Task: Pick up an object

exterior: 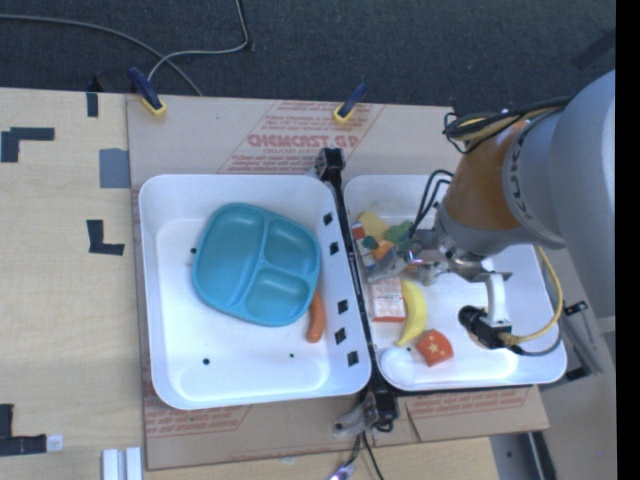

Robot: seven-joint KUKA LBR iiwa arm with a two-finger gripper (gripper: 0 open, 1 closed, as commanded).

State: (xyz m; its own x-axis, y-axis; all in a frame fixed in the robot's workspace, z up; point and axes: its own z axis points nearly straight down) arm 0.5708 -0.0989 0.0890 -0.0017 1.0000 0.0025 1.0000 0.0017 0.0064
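Two shallow white bins sit side by side on the desk [60, 298], as I see them from the overhead camera. Left bin [165, 358]: a blue sectioned plate [256, 264] lies tilted across its middle, and a small orange carrot-like piece [316, 320] rests just beside the plate's lower right edge, near the divider between the bins. Right bin [540, 363]: a cluster of small objects gathers along its left side. From top to bottom I make out a few small yellow, green and red pieces [375, 233] too small to name, a small printed card or packet [386, 300], a yellow banana [413, 314] lying roughly upright in the frame, and a red strawberry-like piece [434, 348] touching the banana's lower end.

My arm [520, 183], grey with an orange band, reaches in from the right and hangs over the upper middle of the right bin. The claw [418, 258] is low among the small pieces, just above the banana's upper tip and beside the card. Whether its fingers are spread or closed I cannot tell, as the wrist hides them, and I see no object between them. A black cable with a yellow lead [490, 328] trails from the wrist across the right half of this bin. Two blue-and-yellow clamps [147, 90] pin the cardboard sheet [290, 138] under the bins.
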